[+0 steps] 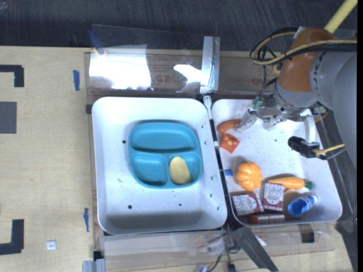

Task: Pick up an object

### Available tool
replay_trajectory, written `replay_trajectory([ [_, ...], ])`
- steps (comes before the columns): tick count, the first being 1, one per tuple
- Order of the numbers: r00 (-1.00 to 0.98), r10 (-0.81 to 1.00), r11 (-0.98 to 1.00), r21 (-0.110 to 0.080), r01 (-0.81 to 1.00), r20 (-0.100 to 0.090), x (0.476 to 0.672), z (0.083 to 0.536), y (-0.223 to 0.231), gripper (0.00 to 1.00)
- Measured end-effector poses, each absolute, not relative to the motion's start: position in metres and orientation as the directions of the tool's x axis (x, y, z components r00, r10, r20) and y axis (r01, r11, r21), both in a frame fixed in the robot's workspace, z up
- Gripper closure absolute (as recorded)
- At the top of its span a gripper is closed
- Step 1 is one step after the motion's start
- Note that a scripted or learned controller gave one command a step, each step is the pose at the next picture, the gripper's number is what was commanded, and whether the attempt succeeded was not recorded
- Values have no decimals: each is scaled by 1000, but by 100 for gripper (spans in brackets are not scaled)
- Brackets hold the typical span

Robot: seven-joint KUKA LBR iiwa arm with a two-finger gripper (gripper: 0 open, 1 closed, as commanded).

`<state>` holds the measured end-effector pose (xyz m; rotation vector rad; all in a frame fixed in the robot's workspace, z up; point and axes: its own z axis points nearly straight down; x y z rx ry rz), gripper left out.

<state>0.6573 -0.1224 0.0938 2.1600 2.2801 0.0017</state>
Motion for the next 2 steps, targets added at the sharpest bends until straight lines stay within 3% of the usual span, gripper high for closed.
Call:
replay_trajectory([
  [1,-298,954,298,-2,954,-3,667,86,-109,0],
  [2,-372,928,372,4,928,-4,606,87,-148,0],
])
